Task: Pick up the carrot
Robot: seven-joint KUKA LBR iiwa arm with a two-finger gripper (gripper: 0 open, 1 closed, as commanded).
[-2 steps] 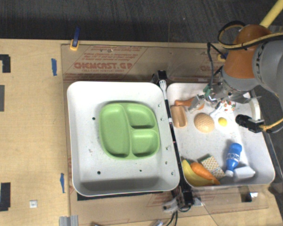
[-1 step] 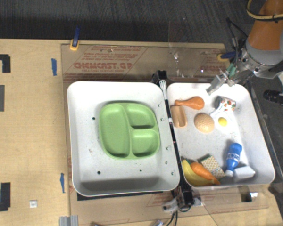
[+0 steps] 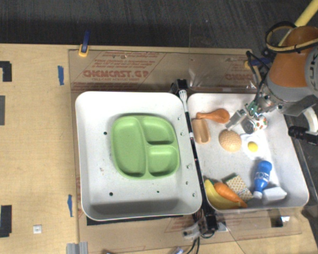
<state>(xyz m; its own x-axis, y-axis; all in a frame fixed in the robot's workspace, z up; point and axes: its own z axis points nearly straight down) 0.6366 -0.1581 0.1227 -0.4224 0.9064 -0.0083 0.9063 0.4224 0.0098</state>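
Hovering over the right bin's [image 3: 299,157] upper part, the jaws [image 3: 243,119] are spread, grasping nothing, beside a chicken drumstick [image 3: 214,115]; the carrot [image 3: 229,191] lies well apart on the banana [image 3: 216,196] at the bin's near edge.

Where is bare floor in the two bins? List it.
Left bin: a bare band around the green tray. Right bin: one patch between egg, blue bottle and carrot. Its top and near corners are crowded.
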